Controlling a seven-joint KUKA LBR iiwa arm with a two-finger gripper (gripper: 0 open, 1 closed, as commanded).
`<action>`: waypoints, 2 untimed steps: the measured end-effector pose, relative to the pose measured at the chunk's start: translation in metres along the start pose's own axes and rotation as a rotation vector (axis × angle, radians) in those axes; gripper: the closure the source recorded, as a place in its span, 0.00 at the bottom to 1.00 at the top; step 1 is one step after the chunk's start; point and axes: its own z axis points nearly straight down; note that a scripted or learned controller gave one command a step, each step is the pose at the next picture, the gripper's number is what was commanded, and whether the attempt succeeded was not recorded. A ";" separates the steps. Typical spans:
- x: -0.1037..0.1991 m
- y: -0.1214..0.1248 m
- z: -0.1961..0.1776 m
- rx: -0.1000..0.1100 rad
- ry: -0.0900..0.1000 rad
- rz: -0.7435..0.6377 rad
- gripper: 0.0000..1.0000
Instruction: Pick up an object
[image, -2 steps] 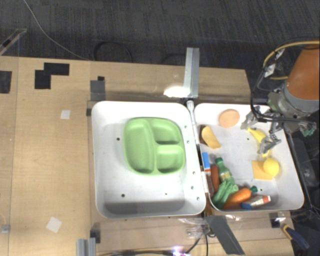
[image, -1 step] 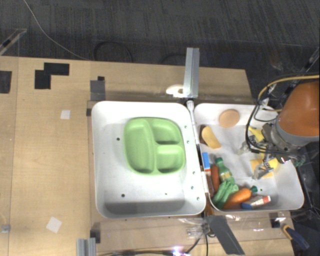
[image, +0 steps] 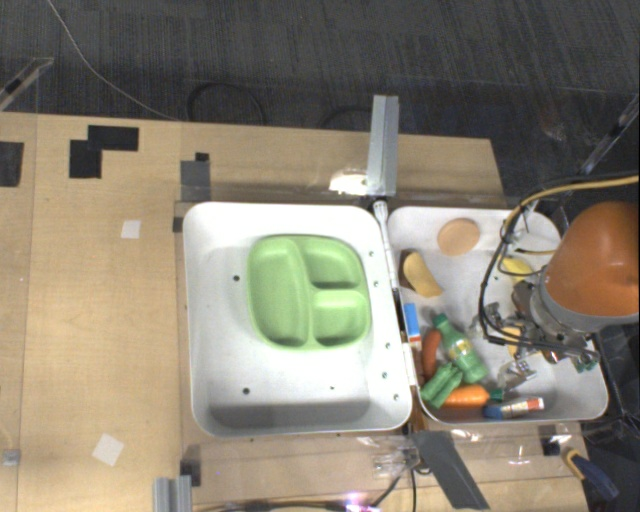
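Objects for picking crowd the right bin (image: 590, 405): a carrot (image: 465, 398), green bottle (image: 465, 357), red marker (image: 516, 407), yellow banana-like piece (image: 421, 275) and tan disc (image: 459, 237). The gripper (image: 517, 372) hangs low over that bin's right half (whether it grips anything cannot be told). A green divided tray (image: 305, 290) lies in the left bin (image: 215, 340).

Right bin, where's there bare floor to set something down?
In the right bin, bare floor lies between the tan disc, the yellow wedge and the arm. The near-left corner is crowded: green bottle, carrot, marker.
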 end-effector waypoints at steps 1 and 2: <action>-0.011 -0.058 -0.047 -0.004 0.006 -0.230 0.00; 0.018 -0.047 0.001 -0.001 0.002 -0.184 0.00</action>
